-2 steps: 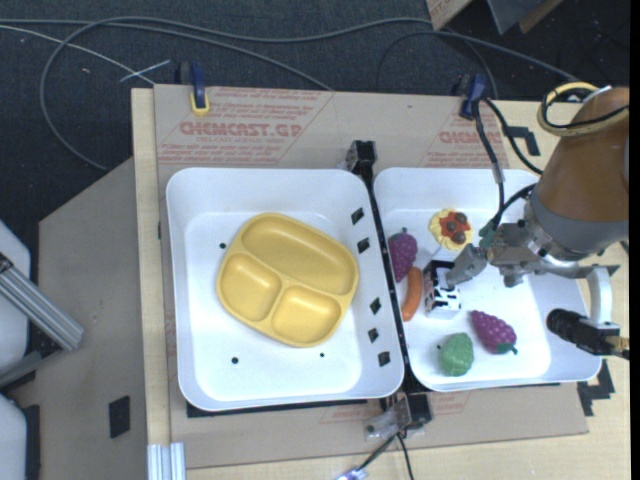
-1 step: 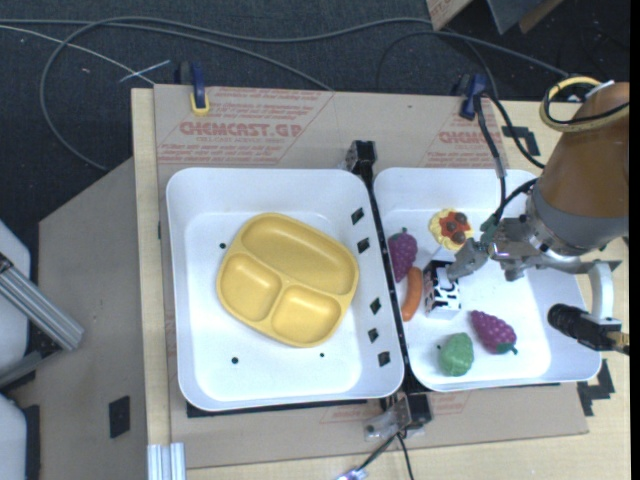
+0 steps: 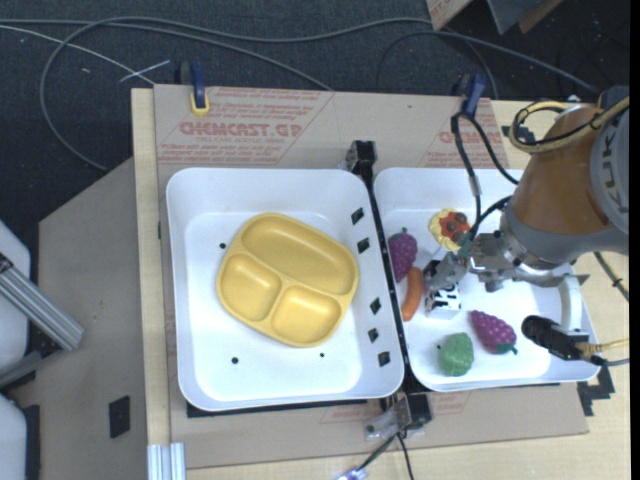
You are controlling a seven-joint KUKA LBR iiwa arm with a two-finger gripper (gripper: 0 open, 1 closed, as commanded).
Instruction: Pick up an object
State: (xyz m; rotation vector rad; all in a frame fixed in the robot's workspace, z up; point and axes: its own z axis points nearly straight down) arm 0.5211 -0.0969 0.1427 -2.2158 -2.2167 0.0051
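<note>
My gripper hangs low over the middle of the right bin, reaching in from the right. Just below it lies a small black-and-white toy, close to or touching the gripper. An orange carrot lies to its left by the bin's left wall, with a purple grape bunch above the carrot. A yellow and red item sits just behind the gripper. A second purple grape bunch and a green toy lie toward the front of the bin.
The left bin holds a yellow divided plate. A black divider with clips runs between the bins. Cables hang over the back of the right bin. Cardboard lines the bench around both bins.
</note>
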